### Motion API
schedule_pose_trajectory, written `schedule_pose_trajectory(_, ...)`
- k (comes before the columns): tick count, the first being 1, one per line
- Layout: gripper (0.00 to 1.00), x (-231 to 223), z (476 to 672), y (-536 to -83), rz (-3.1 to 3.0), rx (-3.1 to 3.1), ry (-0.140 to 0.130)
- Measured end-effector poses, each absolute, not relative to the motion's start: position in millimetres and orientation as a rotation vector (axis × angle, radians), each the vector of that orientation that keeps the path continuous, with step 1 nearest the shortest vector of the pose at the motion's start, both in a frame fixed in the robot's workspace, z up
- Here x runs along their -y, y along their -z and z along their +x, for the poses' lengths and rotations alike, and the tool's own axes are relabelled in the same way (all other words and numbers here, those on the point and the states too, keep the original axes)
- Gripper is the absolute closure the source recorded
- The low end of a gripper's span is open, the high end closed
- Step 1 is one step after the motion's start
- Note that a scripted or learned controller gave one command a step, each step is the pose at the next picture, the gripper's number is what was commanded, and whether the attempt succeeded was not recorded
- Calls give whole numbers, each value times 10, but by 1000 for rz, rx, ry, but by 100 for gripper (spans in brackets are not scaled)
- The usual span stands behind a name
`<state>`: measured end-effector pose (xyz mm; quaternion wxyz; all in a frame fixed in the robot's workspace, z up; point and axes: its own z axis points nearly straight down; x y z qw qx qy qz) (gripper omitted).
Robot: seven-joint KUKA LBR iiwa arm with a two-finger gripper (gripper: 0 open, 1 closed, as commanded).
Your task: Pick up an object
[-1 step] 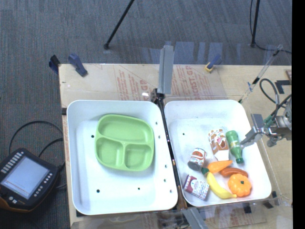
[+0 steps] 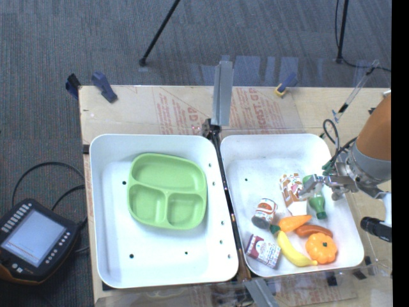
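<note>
1. The claw hangs over the right bin, near its right edge.
2. A green bottle sits right under it.
3. I cannot tell whether the claw is open or holding it.

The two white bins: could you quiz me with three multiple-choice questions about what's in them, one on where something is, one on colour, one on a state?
1. Where does the divided plate lie?
A. in the left bin
B. in the right bin
C. on the floor

2. What colour is that plate?
A. red
B. green
C. blue

3. How does the banana lie?
A. on the bin floor beside the small pumpkin
B. hanging from the end effector
C. on the plate

Answers:
1 A: it rests in the left bin.
2 B: it is light green all over.
3 A: it rests in the right bin, next to the pumpkin, while the end effector is further back in the bin.
</note>
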<state>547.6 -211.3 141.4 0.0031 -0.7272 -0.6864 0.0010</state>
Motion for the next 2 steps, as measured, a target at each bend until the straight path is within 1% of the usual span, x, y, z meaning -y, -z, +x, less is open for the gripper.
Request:
schedule_pose_trajectory(1, 0, 1872, 5972, -1638, -2082, 2350, -1)
schedule_pose_trajectory(2, 0, 1818, 5889, -1014, -1910, 2491, 10)
